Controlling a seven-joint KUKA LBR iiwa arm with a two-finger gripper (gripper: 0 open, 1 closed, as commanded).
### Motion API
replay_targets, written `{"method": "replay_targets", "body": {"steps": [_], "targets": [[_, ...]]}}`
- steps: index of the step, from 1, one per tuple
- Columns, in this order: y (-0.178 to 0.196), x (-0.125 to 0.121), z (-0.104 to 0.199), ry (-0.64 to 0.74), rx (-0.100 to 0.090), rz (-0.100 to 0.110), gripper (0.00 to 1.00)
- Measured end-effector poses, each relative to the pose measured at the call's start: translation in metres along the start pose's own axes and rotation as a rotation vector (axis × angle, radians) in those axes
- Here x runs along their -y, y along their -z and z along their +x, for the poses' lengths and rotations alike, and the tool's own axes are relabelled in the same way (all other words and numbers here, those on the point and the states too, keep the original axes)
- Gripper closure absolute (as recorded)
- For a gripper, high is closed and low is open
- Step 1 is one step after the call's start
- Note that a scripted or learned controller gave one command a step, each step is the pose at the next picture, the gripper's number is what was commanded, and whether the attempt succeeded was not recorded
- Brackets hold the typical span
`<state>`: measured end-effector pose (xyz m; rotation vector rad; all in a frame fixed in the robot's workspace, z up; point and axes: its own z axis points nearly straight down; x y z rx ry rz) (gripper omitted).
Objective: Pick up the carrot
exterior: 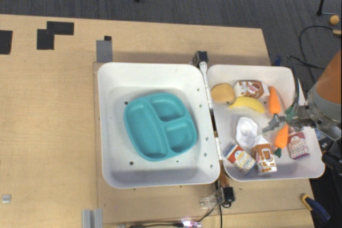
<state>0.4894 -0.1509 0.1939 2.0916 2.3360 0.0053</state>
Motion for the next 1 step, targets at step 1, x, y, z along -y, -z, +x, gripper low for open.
{"method": "replay_targets", "body": {"steps": [1], "targets": [[-0.0978, 0.0049, -0.0312, -0.169, -0.006, 0.006, 0.00]]}}
